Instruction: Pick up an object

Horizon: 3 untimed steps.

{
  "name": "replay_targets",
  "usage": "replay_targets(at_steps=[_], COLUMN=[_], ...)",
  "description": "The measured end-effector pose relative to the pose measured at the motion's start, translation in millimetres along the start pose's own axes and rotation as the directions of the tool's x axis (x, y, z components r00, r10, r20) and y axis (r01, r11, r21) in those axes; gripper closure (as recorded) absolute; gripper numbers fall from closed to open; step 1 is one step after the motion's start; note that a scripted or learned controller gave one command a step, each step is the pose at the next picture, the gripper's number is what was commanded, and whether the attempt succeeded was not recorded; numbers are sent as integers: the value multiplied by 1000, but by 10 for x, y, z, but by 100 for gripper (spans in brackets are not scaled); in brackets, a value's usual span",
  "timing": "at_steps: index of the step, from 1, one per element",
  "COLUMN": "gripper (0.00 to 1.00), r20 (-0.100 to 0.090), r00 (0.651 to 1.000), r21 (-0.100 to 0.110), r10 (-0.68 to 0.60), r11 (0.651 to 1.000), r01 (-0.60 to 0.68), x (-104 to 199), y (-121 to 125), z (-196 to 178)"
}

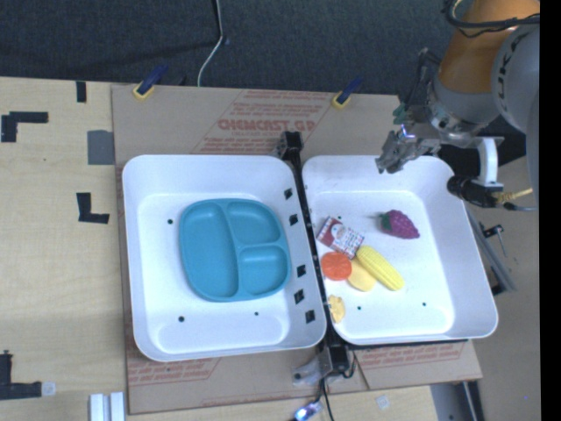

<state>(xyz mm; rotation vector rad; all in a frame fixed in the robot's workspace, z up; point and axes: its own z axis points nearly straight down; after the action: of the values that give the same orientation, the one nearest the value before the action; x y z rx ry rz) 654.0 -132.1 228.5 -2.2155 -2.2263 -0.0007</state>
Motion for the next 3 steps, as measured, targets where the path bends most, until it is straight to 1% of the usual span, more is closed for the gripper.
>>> replay_targets(at_steps=[1, 2, 3], gripper=[100, 100, 100], r20=[-1, -1, -1], r00=[1000, 1000, 1000], r21=[1, 2, 2], r10=[-1, -1, -1], r11=[1000, 1000, 1000], r01=[1, 1, 1], x=[527, 1056, 1501], y=[-160, -466, -680], z=[-66, -105, -157])
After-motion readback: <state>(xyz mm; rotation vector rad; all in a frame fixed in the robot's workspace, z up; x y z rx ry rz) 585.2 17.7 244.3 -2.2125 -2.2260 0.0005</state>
